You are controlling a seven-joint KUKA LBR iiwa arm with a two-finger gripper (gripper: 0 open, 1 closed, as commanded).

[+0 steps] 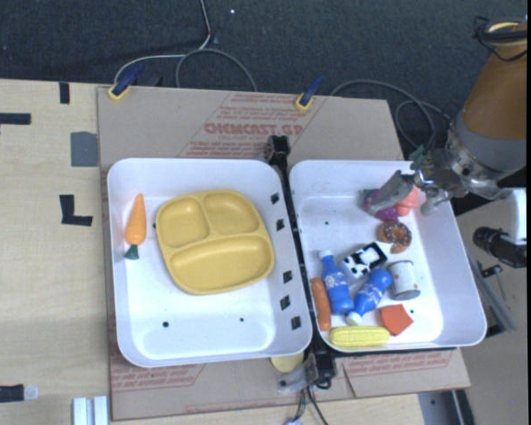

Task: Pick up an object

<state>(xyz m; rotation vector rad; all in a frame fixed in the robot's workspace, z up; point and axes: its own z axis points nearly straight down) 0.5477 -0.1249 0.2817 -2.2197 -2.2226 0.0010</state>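
toys (365, 292) clutter the right bin (456, 277); gripper (385, 193) hovers above its far end.

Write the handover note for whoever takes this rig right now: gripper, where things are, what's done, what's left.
Gripper: low over the back of the right bin, beside a pink toy; nothing seen held.
Right bin: brown disc, black-and-white toy, blue bottles, silver can, orange block, corn cob, carrot.
Left bin: yellow divided plate, another carrot.
Done: arm moved in over the right bin.
Left: grasp an object and lift it.
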